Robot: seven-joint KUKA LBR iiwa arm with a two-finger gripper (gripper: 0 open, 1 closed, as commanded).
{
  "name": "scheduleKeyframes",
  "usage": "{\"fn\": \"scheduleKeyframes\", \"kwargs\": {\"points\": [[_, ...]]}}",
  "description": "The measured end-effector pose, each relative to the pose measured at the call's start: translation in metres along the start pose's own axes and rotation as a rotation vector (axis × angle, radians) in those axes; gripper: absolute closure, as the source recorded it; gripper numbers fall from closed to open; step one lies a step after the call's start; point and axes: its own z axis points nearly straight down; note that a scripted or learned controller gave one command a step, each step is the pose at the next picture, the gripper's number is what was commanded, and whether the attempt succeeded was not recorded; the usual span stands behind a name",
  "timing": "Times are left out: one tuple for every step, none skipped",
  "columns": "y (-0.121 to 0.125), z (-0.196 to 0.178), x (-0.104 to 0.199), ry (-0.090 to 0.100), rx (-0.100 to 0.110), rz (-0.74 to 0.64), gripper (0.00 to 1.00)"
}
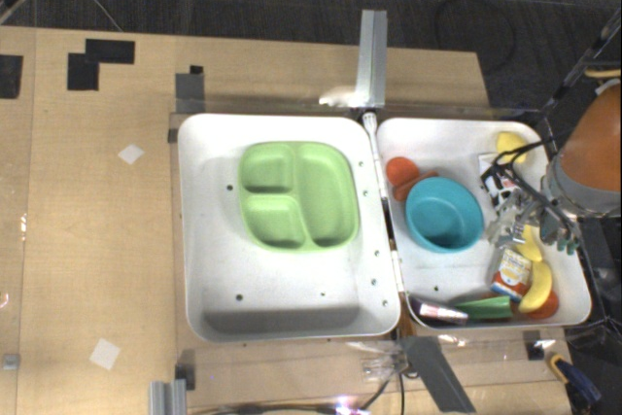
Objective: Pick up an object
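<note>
The right bin (428, 139) holds a blue bowl (443, 213), with a small orange-red cup (401, 172) at its upper left. A yellow banana (537, 281) and a small bottle with a red and white label (508, 271) lie at the bin's right side. A green stick-like item (483, 306) and a pink and white tube (439, 311) rest along the front wall. My gripper (515, 221) hangs low over the right side of this bin, just right of the bowl and above the bottle. A yellow object (509, 143) sits at the back right corner.
The left bin (224, 306) carries a green divided plate (295, 193) in its middle. A metal post (373, 58) stands behind the seam between the bins. The arm's orange band (593, 146) overhangs the right bin's right wall.
</note>
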Motion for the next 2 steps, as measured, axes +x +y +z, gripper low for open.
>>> {"fn": "scheduleKeyframes", "kwargs": {"points": [[0.017,-0.092,-0.068,0.008,0.000,-0.092,1.00],[0.087,-0.131,-0.070,0.014,-0.002,0.068,1.00]]}}
